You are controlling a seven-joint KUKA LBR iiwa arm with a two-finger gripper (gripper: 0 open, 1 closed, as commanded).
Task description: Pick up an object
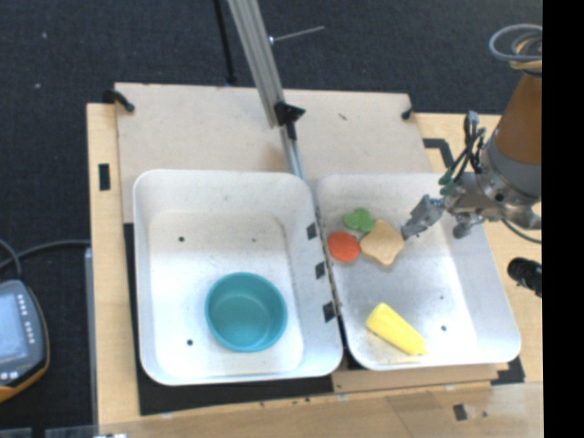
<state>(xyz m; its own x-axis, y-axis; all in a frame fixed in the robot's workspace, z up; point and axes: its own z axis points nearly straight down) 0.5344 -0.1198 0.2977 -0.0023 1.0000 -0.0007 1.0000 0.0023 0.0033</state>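
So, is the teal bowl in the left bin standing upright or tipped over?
Upright. The teal bowl shows its round open mouth to the camera, with its inner floor visible, and it sits flat on the left bin.

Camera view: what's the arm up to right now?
The gripper hangs over the right bin, open, with nothing between its fingers. Just to its left sit a tan piece, a green piece and an orange-red piece bunched together; a yellow piece lies nearer the front. The left bin holds a teal bowl. Nothing picked yet.
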